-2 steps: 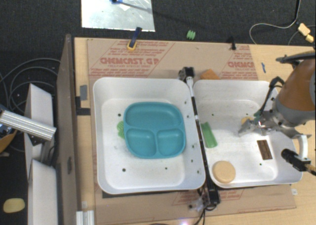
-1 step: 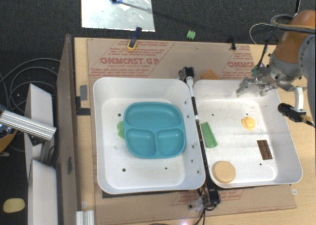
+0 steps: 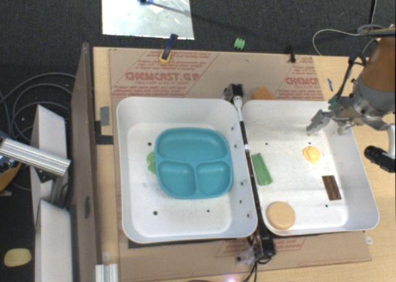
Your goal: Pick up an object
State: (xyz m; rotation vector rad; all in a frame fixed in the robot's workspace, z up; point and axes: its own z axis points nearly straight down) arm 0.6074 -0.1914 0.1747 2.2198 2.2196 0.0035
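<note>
The right bin (image 3: 356, 151) holds a small yellow piece (image 3: 311, 154), a green block (image 3: 260, 169), a brown bar (image 3: 331, 187) and a round tan disc (image 3: 280, 215). My gripper (image 3: 328, 126) hangs over the back right part of this bin, just above and to the right of the yellow piece. Its fingers are spread open with nothing between them. The grey arm with its orange band (image 3: 378, 70) comes in from the right.
In the left bin (image 3: 133, 169) lies a teal divided plate (image 3: 193, 162), and a green bit (image 3: 151, 162) pokes out at its left edge. A black rail (image 3: 245, 151) runs between the bins. Cables loop at the upper right.
</note>
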